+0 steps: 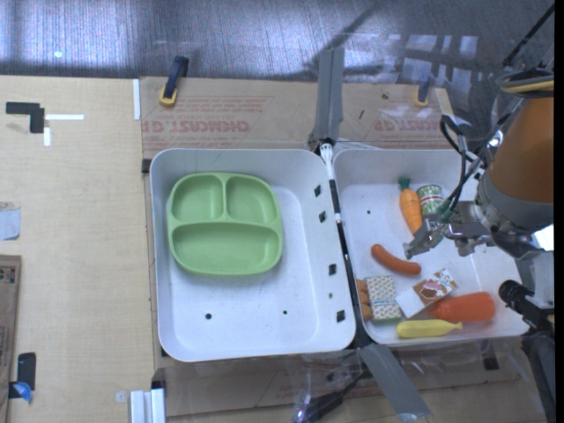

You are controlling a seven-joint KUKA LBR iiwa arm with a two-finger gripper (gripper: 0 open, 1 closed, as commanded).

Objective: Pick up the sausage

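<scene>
The reddish-brown sausage (395, 260) lies on the floor of the right shallow white bin (352, 236), among other toy foods. The pale wooden desk (79, 236) carries both bins, and a green divided plate (226, 223) sits in the left white bin (256, 324). The grey arm with an orange band (527, 148) reaches in from the right. Its claw (423, 236) hovers just above the sausage's right end; how far open it is, I cannot tell.

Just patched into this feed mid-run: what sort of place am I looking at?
Most likely a robot lab test bench, not a kitchen: two white bins sit clamped on a cardboard-covered bench, the food is toys such as the sausage and carrot, and a green divided plate waits.
</scene>
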